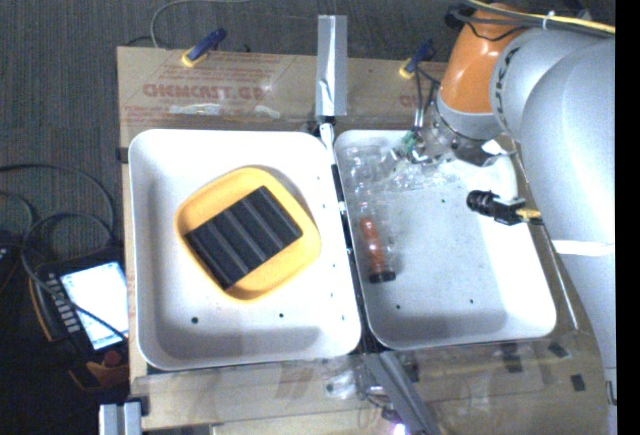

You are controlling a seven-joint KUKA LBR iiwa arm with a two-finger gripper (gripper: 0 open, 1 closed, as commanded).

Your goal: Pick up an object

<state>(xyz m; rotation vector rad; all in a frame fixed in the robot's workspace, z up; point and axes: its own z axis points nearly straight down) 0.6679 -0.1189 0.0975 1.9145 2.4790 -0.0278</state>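
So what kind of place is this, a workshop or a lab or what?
Most likely a robotics lab test bench. Two white bins, the left bin and right bin, sit side by side on a cardboard sheet held by clamps, a grey and orange robot arm reaches in, and cables trail across grey carpet.
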